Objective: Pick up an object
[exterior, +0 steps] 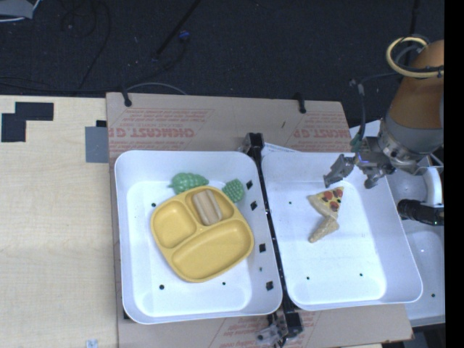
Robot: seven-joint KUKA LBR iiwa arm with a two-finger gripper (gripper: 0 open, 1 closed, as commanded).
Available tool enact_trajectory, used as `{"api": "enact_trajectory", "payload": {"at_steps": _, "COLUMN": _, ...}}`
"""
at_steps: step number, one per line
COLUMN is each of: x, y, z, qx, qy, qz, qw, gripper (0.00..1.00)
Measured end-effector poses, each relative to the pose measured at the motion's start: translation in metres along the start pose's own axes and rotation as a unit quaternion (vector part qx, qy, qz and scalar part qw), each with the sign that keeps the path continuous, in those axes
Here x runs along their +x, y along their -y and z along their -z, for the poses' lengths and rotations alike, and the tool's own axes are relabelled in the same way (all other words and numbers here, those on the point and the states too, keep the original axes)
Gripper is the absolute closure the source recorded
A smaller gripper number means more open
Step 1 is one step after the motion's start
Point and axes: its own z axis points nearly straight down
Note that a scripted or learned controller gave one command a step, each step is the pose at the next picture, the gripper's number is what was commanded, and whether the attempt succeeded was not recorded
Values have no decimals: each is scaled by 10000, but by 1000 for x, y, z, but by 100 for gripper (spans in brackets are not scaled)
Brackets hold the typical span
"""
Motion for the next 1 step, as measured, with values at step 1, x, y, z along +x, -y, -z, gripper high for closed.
{"api": "enact_trajectory", "payload": {"at_steps": 1, "x": 0, "y": -3, "z": 8, "qx": -68, "qy": 12, "qz": 10, "qw": 10000, "gripper": 0}}
